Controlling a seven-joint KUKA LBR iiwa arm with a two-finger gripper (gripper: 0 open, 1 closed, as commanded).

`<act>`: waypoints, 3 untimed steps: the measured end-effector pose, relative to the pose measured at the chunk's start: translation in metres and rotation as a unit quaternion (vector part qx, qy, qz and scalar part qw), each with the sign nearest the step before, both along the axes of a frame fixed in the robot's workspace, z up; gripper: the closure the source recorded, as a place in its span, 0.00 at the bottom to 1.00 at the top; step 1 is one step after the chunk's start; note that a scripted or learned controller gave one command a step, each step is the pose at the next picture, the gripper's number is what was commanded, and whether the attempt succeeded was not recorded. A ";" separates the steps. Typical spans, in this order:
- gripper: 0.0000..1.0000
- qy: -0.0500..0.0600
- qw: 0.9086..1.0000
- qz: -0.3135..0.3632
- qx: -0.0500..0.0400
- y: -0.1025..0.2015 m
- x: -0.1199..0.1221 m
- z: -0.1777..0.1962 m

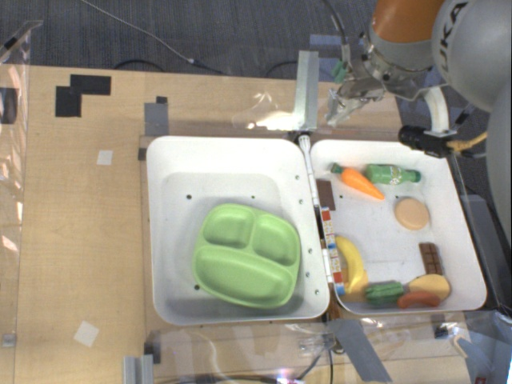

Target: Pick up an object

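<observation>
The right bin (pixel 468 238) holds several toy foods. An orange carrot (pixel 362 184) lies against a green bottle (pixel 392 174) near the back. A tan round disc (pixel 412 214) sits in the middle right. A yellow banana (pixel 352 266) lies along the left wall, with a dark green vegetable (pixel 384 292), a red piece (pixel 418 299) and a yellow-orange piece (pixel 430 283) at the front. A brown chocolate bar (pixel 430 255) lies by the right wall. My gripper (pixel 350 106) hangs above the bench just behind the right bin's back rim, away from all the objects.
The left bin (pixel 172 214) holds a green divided plate (pixel 248 254). A metal post (pixel 306 94) stands behind the divider between the bins, just left of the gripper. Another brown bar (pixel 324 194) lies along the divider. Cables trail behind the arm.
</observation>
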State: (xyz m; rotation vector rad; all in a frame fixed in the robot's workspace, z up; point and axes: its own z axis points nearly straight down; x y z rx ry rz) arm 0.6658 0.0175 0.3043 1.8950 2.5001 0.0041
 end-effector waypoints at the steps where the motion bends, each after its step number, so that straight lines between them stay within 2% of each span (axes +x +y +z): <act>1: 1.00 0.000 0.982 -0.186 0.001 0.036 0.003 0.016; 2: 1.00 0.002 0.913 -0.407 0.001 0.018 -0.044 -0.018; 3: 1.00 -0.001 0.913 -0.407 0.001 -0.043 0.003 0.008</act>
